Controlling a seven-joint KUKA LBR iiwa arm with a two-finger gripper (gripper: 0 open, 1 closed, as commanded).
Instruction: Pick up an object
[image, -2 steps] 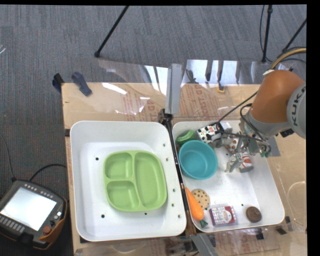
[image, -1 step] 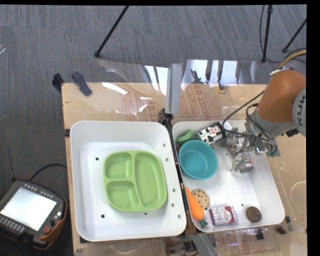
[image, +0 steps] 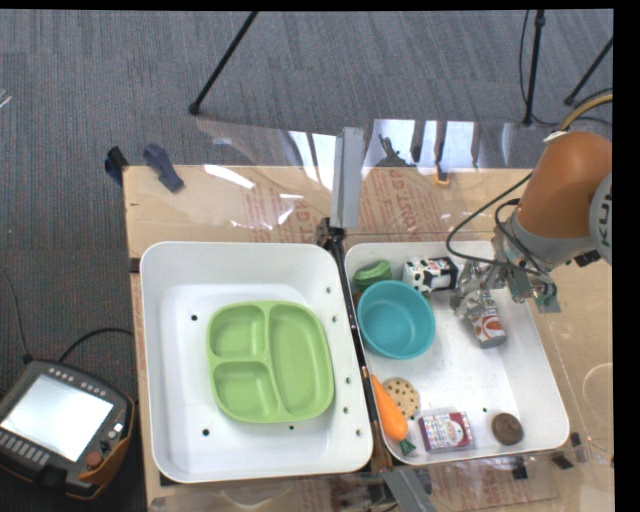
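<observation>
Two white bins sit side by side. The left bin (image: 160, 300) holds one thing, a green divided plate (image: 270, 361). The right bin (image: 540, 390) holds eight: one teal bowl (image: 396, 319), with one green lid (image: 372, 272) and one cow-print carton (image: 430, 274) behind it, one can (image: 487, 325) to its right, and one carrot (image: 390, 408), one cookie (image: 403, 395), one red packet (image: 446, 431) and one brown disc (image: 507, 428) in front of it.
</observation>
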